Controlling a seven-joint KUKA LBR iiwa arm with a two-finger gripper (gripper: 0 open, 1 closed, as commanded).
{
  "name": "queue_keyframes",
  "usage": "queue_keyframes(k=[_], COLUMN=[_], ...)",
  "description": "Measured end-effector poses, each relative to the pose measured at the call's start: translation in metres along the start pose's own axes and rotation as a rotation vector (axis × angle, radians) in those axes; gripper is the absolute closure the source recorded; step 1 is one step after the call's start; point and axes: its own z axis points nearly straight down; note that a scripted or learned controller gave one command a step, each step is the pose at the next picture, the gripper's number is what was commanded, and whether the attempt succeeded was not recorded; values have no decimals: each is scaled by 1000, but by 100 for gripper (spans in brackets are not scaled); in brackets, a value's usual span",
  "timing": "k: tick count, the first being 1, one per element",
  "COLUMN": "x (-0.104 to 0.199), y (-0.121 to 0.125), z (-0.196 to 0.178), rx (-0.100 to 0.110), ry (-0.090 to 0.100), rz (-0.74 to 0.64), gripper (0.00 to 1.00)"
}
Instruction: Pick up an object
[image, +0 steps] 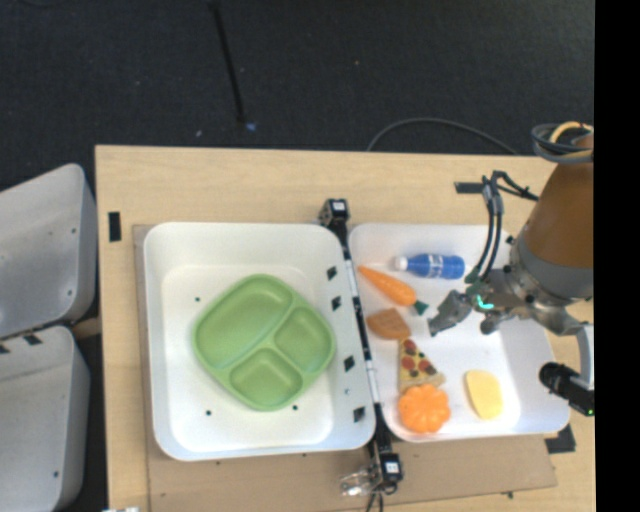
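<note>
Can't tell gripper (452, 312) state from my feed. It's crowded between carrot (387, 285) and brown piece (388, 323); I'd expect a nudge, not a grasp.

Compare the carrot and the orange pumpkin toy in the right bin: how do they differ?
The carrot is long and tapered; the pumpkin is round and squat. The carrot lies near the bin's far side beside the blue bottle; the pumpkin sits at the near edge, below the pizza slice. Both are orange and lie in the right bin, along its left side.
</note>
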Motion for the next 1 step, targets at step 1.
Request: queue_keyframes(k=[1], x=[0], y=[0], z=[0], rx=[-1], ry=[0], rz=[0], gripper=[0])
